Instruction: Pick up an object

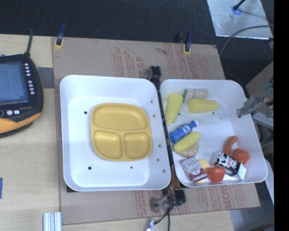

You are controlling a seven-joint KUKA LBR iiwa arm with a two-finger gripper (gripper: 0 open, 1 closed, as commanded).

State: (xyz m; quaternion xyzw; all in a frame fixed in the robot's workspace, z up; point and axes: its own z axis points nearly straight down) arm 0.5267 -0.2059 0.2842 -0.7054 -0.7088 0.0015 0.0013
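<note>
Cardboard-covered bench (135, 52): 2 shallow white plastic bins (111, 179); blue plastic bottle (183, 130) right of yellow divided tray (120, 130), advised target, approached vertically.

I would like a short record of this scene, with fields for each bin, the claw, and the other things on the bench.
left bin: holds one yellow divided plate, lying flat near the middle
right bin: holds toy food, among them a yellow bottle, a blue bottle, a corn cob, a sausage and a tomato
claw: at the right bin's right rim, holding nothing visible
bench, left side: a tablet controller with its screen lit
task state: nothing picked up yet
</note>
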